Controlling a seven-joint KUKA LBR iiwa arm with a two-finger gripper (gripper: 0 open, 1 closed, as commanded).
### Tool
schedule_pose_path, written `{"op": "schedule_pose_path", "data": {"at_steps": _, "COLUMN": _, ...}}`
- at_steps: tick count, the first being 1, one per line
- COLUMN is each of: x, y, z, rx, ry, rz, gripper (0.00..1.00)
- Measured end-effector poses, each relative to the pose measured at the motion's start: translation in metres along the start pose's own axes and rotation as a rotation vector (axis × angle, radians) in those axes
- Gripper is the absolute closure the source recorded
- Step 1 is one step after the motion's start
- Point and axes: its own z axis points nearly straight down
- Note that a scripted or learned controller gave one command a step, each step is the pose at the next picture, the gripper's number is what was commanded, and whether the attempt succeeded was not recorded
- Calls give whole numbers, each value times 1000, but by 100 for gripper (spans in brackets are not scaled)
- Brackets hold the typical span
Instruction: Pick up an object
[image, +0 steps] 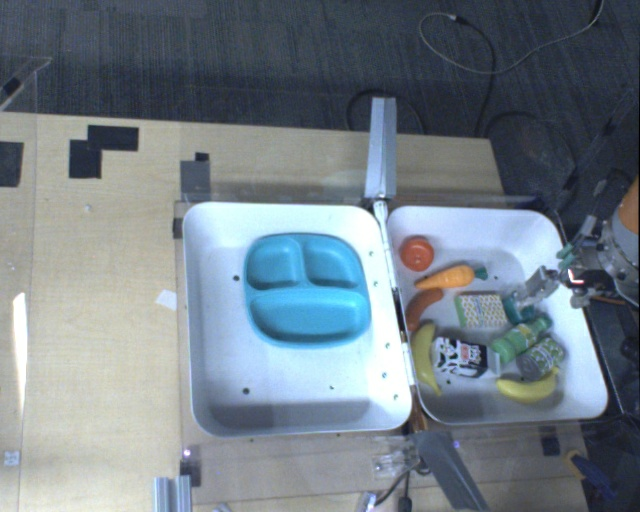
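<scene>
My tool (532, 288) hangs over the right bin (572, 398) above the green packets (527, 340), holding nothing I can see, its gap impossible to tell.

Arm (612, 262) cut off at right edge; packet (481, 310) print too small.

Robot lab, pale wood bench (90, 330) with black marker patches (100, 148), two white bins (200, 330) held by metal brackets (380, 150), loose cables (470, 45) on dark carpet (200, 50), toy food (448, 280) and blue tray (305, 288) as test props
</scene>
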Motion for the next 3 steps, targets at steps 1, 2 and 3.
{"op": "schedule_pose_path", "data": {"at_steps": 1, "x": -9, "y": 34, "z": 124, "rx": -19, "ry": -6, "rz": -76, "gripper": 0}}
{"op": "schedule_pose_path", "data": {"at_steps": 2, "x": -10, "y": 36, "z": 111, "rx": -27, "ry": -10, "rz": -76, "gripper": 100}}
{"op": "schedule_pose_path", "data": {"at_steps": 3, "x": 3, "y": 71, "z": 134, "rx": -16, "ry": -7, "rz": -180, "gripper": 100}}
